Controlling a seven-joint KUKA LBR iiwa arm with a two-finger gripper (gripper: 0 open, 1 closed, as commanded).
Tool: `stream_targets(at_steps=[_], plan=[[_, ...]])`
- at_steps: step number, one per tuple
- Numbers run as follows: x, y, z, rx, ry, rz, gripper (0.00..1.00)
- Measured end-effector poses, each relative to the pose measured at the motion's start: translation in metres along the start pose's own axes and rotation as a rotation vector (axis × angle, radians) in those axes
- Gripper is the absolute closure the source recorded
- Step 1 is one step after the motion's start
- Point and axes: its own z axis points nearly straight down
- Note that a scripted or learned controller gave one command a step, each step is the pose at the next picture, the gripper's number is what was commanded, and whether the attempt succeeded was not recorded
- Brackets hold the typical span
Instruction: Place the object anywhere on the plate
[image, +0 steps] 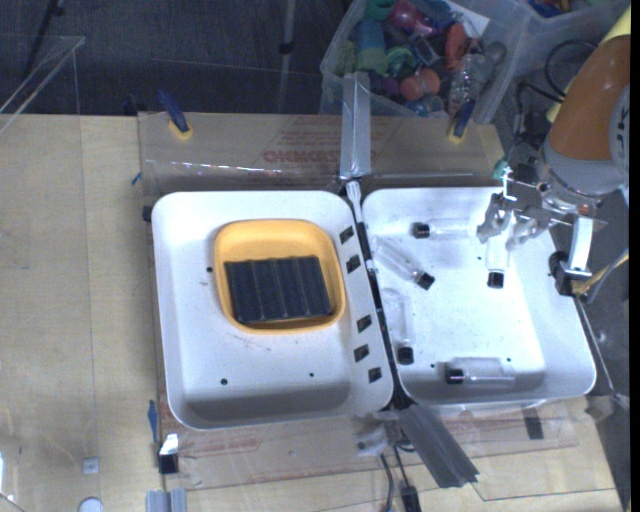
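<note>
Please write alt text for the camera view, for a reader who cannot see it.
A yellow plate holding a dark ridged block sits in the left bin. The robot's hand hangs over the right bin, where several clear tubes with black caps lie scattered.

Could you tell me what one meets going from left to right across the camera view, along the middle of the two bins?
Left bin → yellow plate holding a dark ridged object → divider between the bins → clear tube with a black cap → gripper over the right bin.
</note>
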Motion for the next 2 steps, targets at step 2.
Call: stream_targets(at_steps=[2], plan=[[-0.038,0.048,-0.025,-0.005,0.0,-0.141,0.0]])
